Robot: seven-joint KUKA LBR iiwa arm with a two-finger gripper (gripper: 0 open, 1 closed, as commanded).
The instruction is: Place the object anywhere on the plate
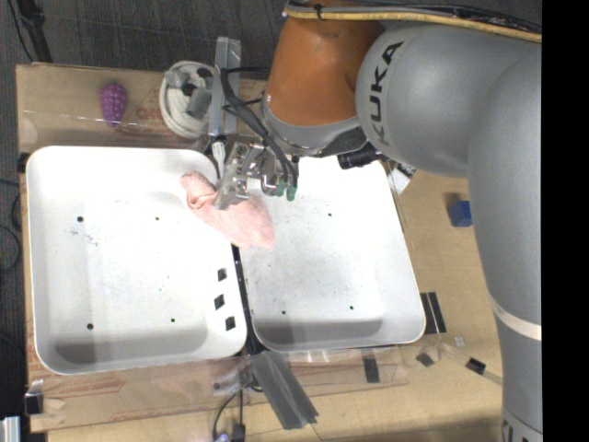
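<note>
A pink cloth (241, 217) lies bunched across the divider between the left white bin (110, 274) and the right white bin (350, 265), near their far edges. Its lower end droops into the right bin and its upper end curls over the left bin. My gripper (226, 188) reaches down from the orange-banded wrist (313, 63) at the cloth's upper part. The metal fingertips pinch a fold of the cloth between them. The arm's grey body covers the right side of the view.
A purple grape-like object (113, 102) sits on the bench behind the left bin. A white round fixture (187, 95) stands next to it. A small blue item (460, 213) lies on the bench right of the right bin.
</note>
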